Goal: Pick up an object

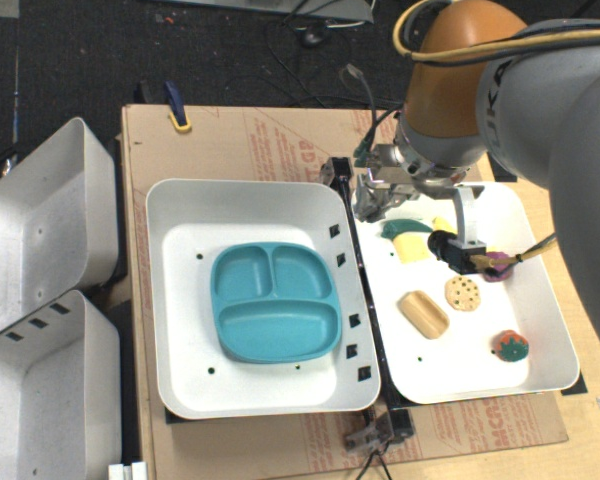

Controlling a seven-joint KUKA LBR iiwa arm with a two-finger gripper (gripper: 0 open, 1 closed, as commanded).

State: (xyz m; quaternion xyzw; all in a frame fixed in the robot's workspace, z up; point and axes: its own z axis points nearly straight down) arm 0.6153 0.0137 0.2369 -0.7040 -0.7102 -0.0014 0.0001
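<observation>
My gripper (373,200) hangs below the orange wrist band over the far left corner of the right bin (540,298). Just to its right lie a green piece (404,228) and a yellow block (411,249), touching each other. Nearer the front of that bin lie a round speckled cookie (463,293), a tan bread-like roll (423,314) and a red and green ball (511,345). A small purple item (497,265) lies right of the yellow block. I see nothing held in the gripper.
The left bin (170,268) holds a teal divided plate (276,301). The wall between the two bins runs just left of the gripper. Two more white bins (40,228) stand off the bench at the left.
</observation>
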